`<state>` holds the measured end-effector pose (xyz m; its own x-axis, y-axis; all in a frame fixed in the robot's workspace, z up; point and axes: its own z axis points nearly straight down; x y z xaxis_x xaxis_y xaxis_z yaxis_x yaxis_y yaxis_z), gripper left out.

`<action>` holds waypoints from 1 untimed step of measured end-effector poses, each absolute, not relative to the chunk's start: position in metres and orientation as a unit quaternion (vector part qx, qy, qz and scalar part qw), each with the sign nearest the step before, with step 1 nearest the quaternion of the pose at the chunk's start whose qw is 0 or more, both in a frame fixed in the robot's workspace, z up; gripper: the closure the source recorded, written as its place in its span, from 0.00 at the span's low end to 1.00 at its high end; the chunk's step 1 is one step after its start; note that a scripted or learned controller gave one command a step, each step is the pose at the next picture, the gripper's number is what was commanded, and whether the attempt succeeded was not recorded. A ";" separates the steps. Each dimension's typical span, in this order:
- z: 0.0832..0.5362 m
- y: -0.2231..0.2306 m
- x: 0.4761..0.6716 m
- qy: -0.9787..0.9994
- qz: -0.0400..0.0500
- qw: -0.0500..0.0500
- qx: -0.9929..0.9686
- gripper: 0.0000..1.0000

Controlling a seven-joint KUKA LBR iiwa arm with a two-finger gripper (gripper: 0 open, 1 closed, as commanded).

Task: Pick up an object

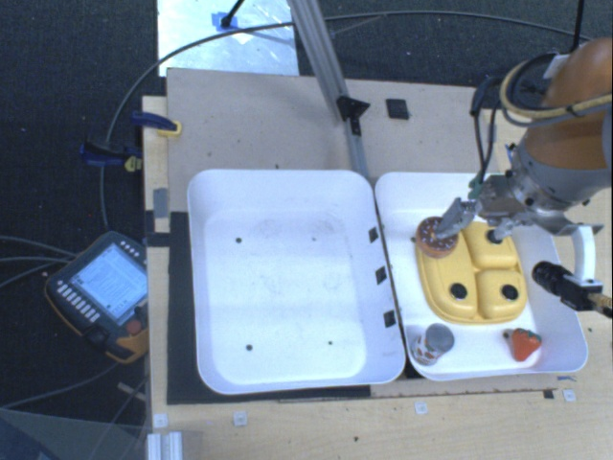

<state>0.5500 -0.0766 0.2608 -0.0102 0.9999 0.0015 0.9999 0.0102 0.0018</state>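
Tan bench (259, 123) on dark carpet, two white bins side by side. Camera view: left bin (211, 353) bare inside. Right bin (565, 353) holds a yellow sectioned tray (474, 300) at centre; a brown round object (437, 240) touches the tray at its 10 o'clock; a small grey-capped cup (433, 341) lies at the bin's 7 o'clock, a red-orange piece (523, 344) at 5 o'clock. Arm (565, 113) enters from 2 o'clock. Gripper (474, 220) over the tray's upper edge, fingers apart, one finger (454, 218) just above the brown object, nothing between them.
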 end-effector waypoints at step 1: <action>0.245 -0.026 0.562 0.711 0.001 0.000 0.704 1.00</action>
